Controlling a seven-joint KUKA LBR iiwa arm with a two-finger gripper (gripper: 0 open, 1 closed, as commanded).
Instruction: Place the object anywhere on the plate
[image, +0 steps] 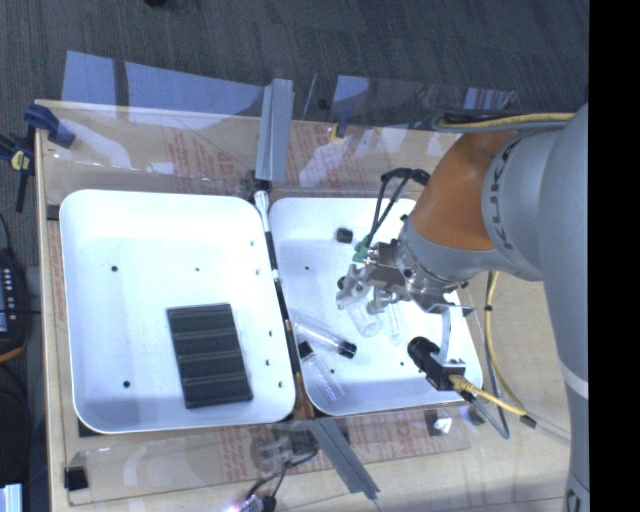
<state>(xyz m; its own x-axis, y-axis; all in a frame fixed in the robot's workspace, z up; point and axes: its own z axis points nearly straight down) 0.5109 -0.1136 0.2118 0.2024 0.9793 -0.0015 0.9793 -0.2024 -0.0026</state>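
Noted in right bin (310, 230), flat, just below claw (372, 290): clear black-capped tube (325, 338). Ribbed plate (208, 355) in left bin (100, 220). Claw state: cannot tell. Judged light, stiff, slick, prone to rolling; best taken across mid-barrel.

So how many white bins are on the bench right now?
2. The left bin holds a dark ribbed plate. The right bin sits beside it, under the end effector, with small clear and black items lying in it.
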